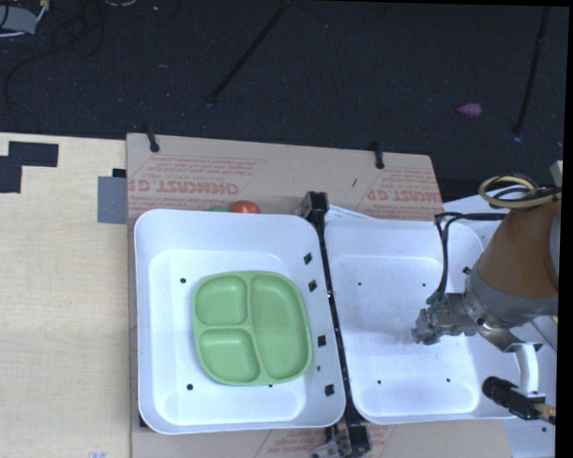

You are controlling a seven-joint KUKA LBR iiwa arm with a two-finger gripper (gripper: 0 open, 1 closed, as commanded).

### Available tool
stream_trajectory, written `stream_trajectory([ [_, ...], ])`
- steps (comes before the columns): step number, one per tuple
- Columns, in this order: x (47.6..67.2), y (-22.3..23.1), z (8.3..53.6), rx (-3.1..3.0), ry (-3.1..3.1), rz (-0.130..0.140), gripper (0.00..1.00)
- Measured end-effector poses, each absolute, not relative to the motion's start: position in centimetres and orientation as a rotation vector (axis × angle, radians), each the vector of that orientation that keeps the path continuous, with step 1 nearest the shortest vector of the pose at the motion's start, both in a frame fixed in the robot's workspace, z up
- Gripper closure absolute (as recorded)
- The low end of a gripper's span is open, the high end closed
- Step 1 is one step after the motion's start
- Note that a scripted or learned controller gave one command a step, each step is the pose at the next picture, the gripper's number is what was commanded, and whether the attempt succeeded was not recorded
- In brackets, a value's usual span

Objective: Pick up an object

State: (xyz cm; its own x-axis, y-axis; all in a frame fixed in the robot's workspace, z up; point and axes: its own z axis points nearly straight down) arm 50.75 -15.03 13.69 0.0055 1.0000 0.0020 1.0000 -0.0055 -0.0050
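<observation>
I see my claw (433, 329) low over the right bin (393, 405), grip state unclear; green plate (252, 327) fills the left bin (159, 397)

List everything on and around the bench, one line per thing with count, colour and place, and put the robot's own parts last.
divided plate: one, light green, three compartments, lying flat in the left bin.
bins: two, white, shallow, side by side on the bench.
cardboard sheet: one, brown with red print, under the bins.
small round thing: one, red-orange, behind the left bin's far rim; what it is cannot be told.
cables: several, dark and yellow, at the right near the arm.
arm: one, grey and orange, reaching in from the right.
pincer: one, dark grey, low over the right bin.
</observation>
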Motion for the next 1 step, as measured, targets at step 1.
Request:
stream_trajectory([
  [1,50.3,-15.65,19.68,-2.227,-2.218,-0.001,1.0],
])
